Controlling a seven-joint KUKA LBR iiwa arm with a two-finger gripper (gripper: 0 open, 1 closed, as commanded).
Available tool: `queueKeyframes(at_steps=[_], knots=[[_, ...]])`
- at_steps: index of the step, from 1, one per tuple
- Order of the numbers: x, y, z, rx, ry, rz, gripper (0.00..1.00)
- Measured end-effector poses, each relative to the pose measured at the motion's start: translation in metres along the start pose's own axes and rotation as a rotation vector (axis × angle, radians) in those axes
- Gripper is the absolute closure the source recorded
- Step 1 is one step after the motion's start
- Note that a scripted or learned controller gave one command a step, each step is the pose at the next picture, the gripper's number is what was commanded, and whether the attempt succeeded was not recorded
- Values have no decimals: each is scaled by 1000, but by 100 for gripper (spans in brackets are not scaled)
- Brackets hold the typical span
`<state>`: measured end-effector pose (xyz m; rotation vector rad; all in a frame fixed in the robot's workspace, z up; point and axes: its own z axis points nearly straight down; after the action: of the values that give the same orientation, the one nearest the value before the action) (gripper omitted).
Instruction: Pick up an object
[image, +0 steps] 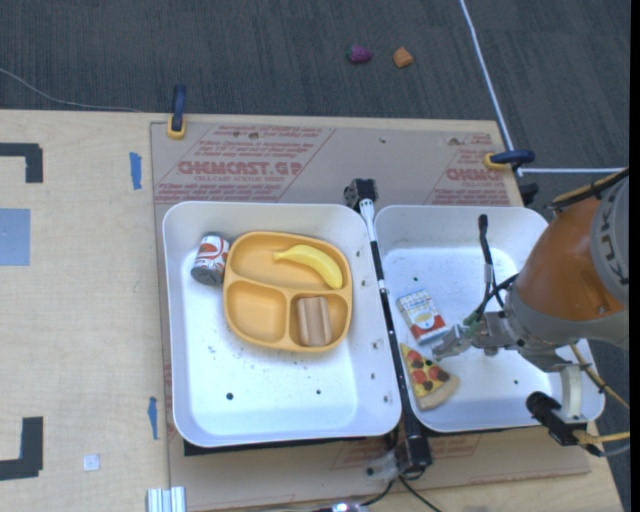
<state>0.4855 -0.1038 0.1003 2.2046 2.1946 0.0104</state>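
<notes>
The two-finger gripper (450, 345) is seen low in the right white bin (520, 400), just beside the flat toy pizza slice (428, 377) and small red-and-white carton (421, 313). Nothing is seen gripped; its opening cannot be told. The pick is judged not yet made.

The bench (80, 300) carries two white bins: one (270, 400) well left of the claw (447, 345), the other (500, 400) beneath it.
</notes>
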Motion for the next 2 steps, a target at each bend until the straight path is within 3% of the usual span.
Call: queueKeyframes(at_steps=[2], knots=[[5, -3, 11, 13, 13, -4, 0]])
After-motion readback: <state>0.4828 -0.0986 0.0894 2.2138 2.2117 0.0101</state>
